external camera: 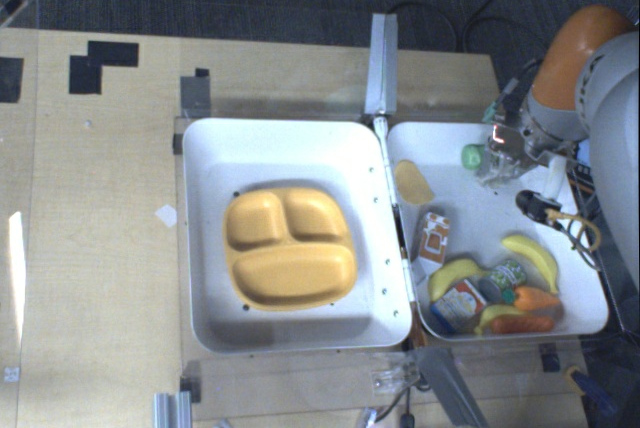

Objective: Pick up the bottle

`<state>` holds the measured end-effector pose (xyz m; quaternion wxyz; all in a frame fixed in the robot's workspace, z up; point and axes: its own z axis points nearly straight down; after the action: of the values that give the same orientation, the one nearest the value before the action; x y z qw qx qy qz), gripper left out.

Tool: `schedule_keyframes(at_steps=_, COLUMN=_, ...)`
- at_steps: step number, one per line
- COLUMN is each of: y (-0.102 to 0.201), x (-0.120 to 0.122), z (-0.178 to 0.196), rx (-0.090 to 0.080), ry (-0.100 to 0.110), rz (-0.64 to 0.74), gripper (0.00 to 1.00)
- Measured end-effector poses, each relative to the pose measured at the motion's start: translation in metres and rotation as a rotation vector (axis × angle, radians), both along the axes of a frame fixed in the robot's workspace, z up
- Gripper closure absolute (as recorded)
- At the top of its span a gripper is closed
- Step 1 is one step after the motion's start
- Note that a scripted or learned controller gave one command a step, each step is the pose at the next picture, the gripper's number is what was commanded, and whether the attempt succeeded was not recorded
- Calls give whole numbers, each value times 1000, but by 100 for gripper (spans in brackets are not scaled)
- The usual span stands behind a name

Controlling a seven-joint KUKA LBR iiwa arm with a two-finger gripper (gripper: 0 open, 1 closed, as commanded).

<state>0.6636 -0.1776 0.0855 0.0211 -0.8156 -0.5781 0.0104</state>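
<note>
The pincer [497, 156] hangs over the far part of the right bin [455, 141], just beside a clear bottle with a green cap [472, 156]. The bottle [484, 166] seems to lie at the fingertips, its cap pointing toward the left bin [200, 216], but the metal and the clear plastic blur together there, so I cannot tell whether the fingers are spread or closed, nor whether the bottle sits between them. It may be touching them or only lying beneath.

Judging by this, the approach looks done: the arm is at the bottle, well apart from the clutter at the near end of the bin, where bananas [535, 256], a small carton [432, 238] and other packets are heaped. A firm grip and the lift are left; nothing shows the bottle raised off the bin floor.

The left bin holds a yellow divided tray [290, 246], which plays no part in this job. Both bins rest on the pale wooden worktop [90, 246].
</note>
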Motion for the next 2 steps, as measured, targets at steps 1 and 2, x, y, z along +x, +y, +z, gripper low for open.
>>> schedule_keyframes(at_steps=1, y=-4, x=1, z=1, rx=-4, ry=6, rz=-197, gripper=100)
schedule_keyframes(at_steps=2, y=-3, x=1, z=11, rx=-6, ry=8, rz=-189, gripper=100)
